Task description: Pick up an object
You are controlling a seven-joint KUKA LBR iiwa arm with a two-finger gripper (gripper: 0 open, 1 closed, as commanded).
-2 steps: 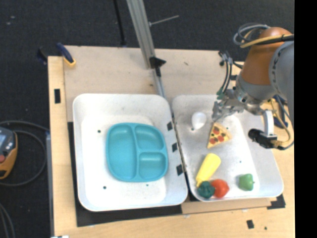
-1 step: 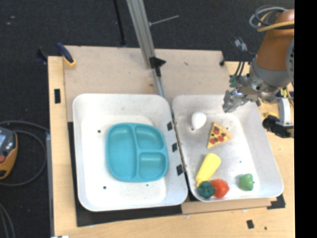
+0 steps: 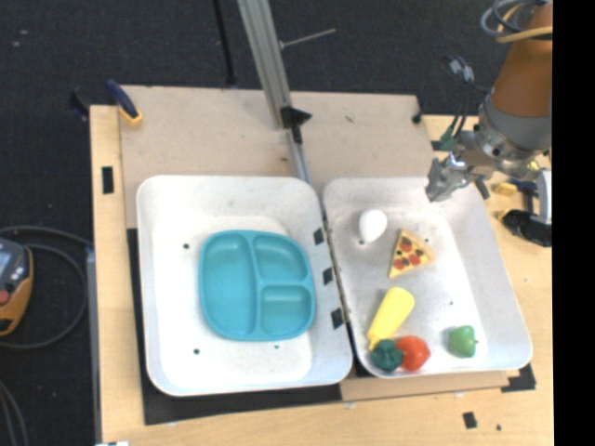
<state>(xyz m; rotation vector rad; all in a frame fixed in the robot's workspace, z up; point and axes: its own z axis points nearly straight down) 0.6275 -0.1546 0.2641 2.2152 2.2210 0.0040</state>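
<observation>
The right bin (image 3: 483, 249) holds a white egg-like ball (image 3: 372, 224), a pizza slice (image 3: 409, 254), a yellow corn-shaped piece (image 3: 390, 313), a red tomato with green leaves (image 3: 402, 353) and a green pepper (image 3: 461, 340). My gripper (image 3: 441, 184) hangs over the bin's far right corner, above and to the right of the white ball. Nothing shows between its fingers.
The left bin (image 3: 167, 212) bears a teal divided plate (image 3: 257, 282). A metal post (image 3: 270, 63) rises behind the seam between the bins. Bare bench board (image 3: 204, 128) lies behind both bins.
</observation>
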